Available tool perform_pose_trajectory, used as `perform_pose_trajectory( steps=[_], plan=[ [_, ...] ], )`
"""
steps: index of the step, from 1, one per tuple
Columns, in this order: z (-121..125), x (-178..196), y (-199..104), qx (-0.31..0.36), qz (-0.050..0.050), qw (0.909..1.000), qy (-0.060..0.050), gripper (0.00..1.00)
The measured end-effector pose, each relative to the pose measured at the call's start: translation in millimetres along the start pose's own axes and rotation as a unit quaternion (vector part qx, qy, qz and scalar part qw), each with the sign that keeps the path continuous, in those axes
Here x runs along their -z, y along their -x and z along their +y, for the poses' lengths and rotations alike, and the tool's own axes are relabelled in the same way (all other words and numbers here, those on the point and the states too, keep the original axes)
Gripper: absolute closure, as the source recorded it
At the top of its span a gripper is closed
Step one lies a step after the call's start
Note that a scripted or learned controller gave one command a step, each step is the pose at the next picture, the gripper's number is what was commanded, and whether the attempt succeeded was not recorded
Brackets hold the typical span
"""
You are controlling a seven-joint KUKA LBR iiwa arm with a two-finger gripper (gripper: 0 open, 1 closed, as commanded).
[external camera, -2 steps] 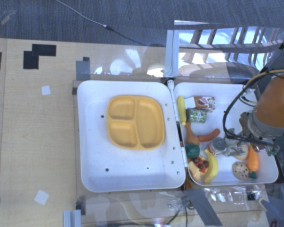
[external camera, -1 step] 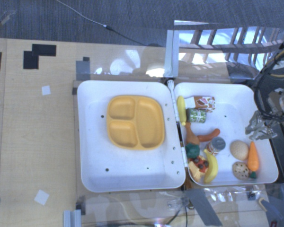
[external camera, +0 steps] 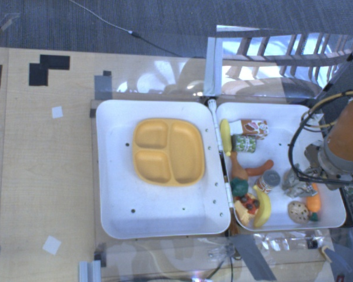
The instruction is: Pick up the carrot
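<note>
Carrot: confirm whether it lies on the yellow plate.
No. The carrot lies in the right bin, while the yellow plate sits in the left bin.

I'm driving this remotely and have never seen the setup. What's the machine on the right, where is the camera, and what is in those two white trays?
One fixed camera looks down at a slant on the bench. The grey arm with the orange band enters from the right; its gripper hangs over the right bin, near the carrot. That bin also holds a banana, a sausage, a green can and a cookie. The left bin holds a yellow divided plate. Nothing is visibly held.
</note>
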State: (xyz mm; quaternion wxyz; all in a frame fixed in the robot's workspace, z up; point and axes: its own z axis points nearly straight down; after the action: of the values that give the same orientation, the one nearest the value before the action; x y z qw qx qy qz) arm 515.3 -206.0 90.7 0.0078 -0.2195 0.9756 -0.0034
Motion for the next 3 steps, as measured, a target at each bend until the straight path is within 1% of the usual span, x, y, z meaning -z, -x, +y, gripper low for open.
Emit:
perform_pose_trajectory(
  steps=[1, 2, 3],
  plan=[
    [-11, 173, 33, 0.119, -0.001, 0.9929, -0.002, 1.00],
    [-3, 1, 7, 0.133, 0.002, 0.9911, 0.002, 1.00],
    [-9, 171, 17, 0.207, -0.001, 0.9784, -0.002, 1.00]
  ],
)
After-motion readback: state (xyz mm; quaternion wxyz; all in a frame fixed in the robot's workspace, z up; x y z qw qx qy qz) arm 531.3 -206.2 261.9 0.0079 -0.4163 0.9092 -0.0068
